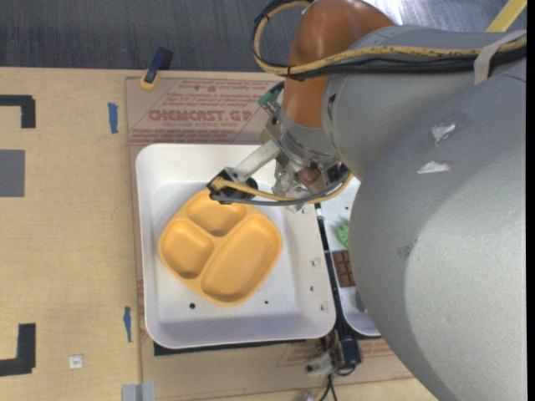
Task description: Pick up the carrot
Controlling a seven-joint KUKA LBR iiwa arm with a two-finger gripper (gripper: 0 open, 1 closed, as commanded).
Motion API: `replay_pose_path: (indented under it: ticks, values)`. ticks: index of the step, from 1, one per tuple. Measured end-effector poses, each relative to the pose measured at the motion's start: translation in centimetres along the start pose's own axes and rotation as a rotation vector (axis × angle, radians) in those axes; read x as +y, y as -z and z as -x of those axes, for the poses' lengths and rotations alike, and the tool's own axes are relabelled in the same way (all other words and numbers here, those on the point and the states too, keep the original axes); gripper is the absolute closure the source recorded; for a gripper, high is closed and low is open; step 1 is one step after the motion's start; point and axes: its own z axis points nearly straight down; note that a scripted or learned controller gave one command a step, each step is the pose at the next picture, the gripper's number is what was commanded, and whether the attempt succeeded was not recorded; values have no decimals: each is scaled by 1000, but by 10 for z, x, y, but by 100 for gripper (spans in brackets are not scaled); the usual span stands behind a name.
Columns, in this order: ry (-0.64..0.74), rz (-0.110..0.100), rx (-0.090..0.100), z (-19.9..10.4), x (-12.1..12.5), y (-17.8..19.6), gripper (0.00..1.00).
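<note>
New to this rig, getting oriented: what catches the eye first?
The big grey arm with its orange band covers the view's right, over most of the right bin. A yellow three-compartment plate lies in the left white bin.

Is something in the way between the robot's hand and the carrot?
I cannot tell. The grey arm hides most of the right bin, so where the carrot lies is hidden. Its end hangs above the left bin, where a yellow divided plate lies.
</note>
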Motion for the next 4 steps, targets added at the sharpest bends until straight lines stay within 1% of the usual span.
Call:
replay_pose_path:
  ticks: [1,2,3,4]
  values:
    - [12,-2,-2,11,-86,-47,100]
    - [392,0,-1,0,-26,-44,100]
    - [232,0,0,2,-9,-3,100]
    - [126,-3,-4,38,-12,-94,100]
